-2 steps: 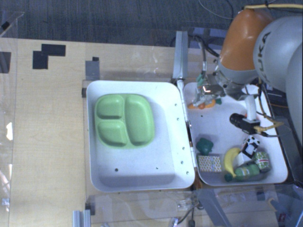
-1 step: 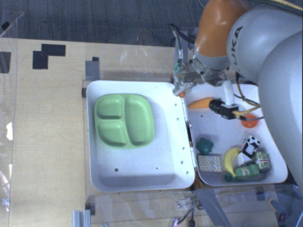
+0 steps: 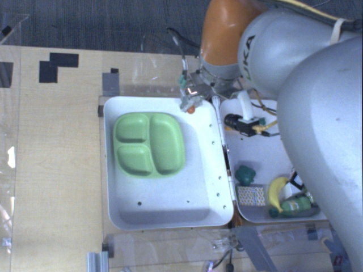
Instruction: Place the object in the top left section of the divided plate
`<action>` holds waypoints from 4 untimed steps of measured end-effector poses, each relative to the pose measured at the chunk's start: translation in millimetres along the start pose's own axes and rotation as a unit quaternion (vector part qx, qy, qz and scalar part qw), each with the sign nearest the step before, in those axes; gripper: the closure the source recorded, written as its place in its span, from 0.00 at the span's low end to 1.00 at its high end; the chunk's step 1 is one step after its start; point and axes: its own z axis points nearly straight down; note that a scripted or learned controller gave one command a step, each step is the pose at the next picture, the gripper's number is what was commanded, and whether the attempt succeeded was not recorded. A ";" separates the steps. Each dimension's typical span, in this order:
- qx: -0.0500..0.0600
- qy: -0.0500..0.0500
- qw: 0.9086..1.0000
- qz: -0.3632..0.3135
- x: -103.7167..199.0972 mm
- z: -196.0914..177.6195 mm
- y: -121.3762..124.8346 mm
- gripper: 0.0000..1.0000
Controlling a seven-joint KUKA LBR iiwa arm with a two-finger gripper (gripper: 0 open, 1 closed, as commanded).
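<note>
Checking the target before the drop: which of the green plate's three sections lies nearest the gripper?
The large section on the plate's right side, the only full-height one. It lies closest to the gripper; the two smaller sections are stacked on the left, farther away.

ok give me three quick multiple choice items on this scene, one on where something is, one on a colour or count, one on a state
1. Where does the green divided plate lie?
A. in the left bin
B. in the right bin
C. on the bare bench

2. How many sections does the plate have?
A. two
B. three
C. five

3. What lies in the plate's top left section?
A. a banana
B. a bottle
C. nothing yet

Answers:
1. A, it sits in the left bin.
2. B, two small sections on the left and one long one on the right.
3. C, its green floor shows bare; the banana lies in the right bin.
</note>
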 end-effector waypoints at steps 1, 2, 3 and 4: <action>0.002 0.000 1.000 -0.016 91.7 22.8 10.1 1.00; 0.002 0.000 1.000 -0.016 91.4 22.7 10.3 0.00; 0.001 0.000 1.000 -0.017 91.9 13.8 11.1 1.00; 0.001 0.000 1.000 0.008 57.7 29.2 -43.1 1.00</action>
